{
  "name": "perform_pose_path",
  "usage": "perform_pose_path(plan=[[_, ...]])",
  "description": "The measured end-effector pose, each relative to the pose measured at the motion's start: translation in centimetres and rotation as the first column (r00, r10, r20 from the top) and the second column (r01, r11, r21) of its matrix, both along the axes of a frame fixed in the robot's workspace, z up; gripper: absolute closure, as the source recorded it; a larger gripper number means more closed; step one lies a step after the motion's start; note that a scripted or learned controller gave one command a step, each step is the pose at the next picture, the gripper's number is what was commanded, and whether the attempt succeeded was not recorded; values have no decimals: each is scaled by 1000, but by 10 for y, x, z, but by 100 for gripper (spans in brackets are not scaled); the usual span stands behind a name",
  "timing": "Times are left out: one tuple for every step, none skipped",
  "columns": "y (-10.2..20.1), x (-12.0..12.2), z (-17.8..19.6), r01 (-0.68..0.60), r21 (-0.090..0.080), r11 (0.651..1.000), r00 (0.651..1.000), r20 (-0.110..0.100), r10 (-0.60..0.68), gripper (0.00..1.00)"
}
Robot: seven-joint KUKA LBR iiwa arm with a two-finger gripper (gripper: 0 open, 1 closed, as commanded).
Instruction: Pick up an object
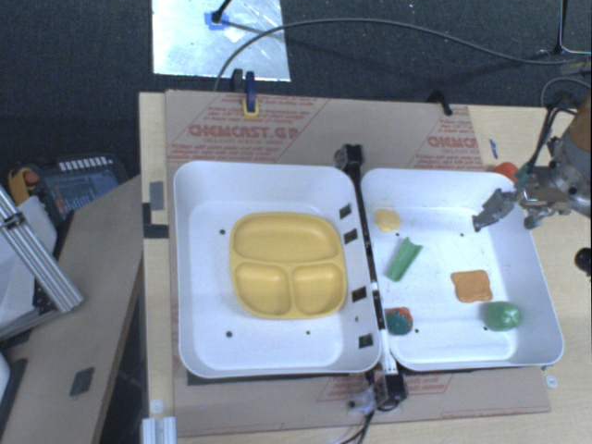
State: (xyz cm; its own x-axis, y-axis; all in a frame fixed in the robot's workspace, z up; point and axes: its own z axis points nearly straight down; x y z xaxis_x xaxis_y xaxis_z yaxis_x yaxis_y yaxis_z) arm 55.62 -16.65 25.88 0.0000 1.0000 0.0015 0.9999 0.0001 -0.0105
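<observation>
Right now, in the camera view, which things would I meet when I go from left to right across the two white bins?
Yellow tray → pale yellow piece → green stick → orange square → round green object. The gripper hangs above the right bin. The small red and teal object overlaps in order, so it is omitted.

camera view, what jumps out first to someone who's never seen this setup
The yellow tray with three compartments catches the eye first, sitting in the middle of the left bin. Next come the small bright items scattered in the right bin: a green stick, an orange square and a green lump. The gripper hangs over that bin's upper right part.
</observation>
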Motion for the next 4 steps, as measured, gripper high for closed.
perform_pose_path(plan=[[1,2,7,-3,-2,1000,1000,12,3,0],[1,2,-54,-1,-1,1000,1000,10,1,0],[3,2,-95,-1,-2,1000,1000,12,1,0],[8,7,-154,-1,-2,1000,1000,11,1,0]])
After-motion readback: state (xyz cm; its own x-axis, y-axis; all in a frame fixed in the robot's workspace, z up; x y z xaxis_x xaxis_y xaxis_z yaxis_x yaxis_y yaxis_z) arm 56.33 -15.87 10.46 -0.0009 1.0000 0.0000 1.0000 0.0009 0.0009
